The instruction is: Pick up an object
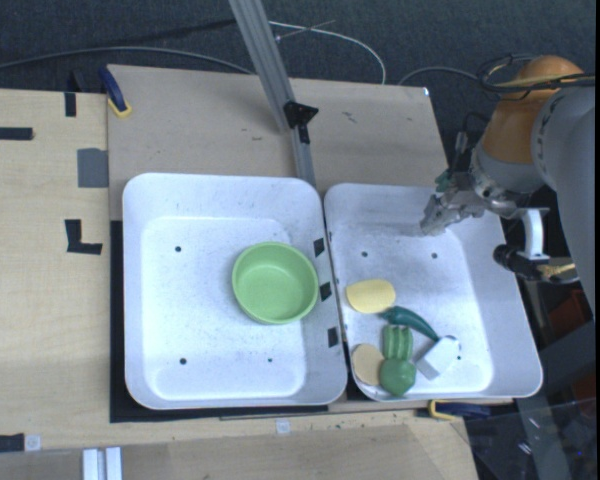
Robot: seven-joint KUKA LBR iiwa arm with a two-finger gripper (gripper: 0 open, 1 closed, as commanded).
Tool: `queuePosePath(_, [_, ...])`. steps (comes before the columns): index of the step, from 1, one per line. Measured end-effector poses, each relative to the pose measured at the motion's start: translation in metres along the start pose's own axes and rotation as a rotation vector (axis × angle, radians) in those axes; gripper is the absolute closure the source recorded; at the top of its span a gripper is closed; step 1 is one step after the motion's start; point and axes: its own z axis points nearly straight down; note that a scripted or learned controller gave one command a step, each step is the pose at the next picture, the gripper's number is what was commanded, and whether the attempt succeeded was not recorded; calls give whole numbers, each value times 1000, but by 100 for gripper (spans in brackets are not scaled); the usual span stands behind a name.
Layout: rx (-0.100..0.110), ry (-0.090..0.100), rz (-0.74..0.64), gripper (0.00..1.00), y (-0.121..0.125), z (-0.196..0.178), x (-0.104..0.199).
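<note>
Camera view is looking down on two white bins, and the right bin (480, 298) is serving here as the landmark. The gripper (442, 213) is hovering over that bin's far part, near its upper rim, and nothing is showing between its tips; whether it is spread or pressed together I cannot tell, since the tip is small and blurred. The candidate things are lying well apart from it, clustered at the bin's near corner: a yellow piece (370, 295), a green pepper (412, 320) just beside it, a green lump (397, 358) below, a tan piece (366, 360) at the near rim, and a grey block (437, 358) touching the cluster. A green bowl (275, 283) is sitting in the left bin (155, 268), beyond the landmark's left wall.

By my judgement the task is sitting at the approach step, with no pick made. The next move is calling for travel toward the near corner, then a descent onto one thing; the yellow piece is standing slightly freer than the rest.

The items are crowding and partly overlapping, so their outlines are hard to separate. The arm (540, 138) is being cut off at the right.
</note>
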Motion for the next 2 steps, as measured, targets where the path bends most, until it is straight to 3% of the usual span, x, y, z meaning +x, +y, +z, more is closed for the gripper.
queuePosePath(1, [-7, 1, 2, 100, 4, -60, 9])
queuePosePath(2, [-5, 1, 3, 100, 5, -96, 9])
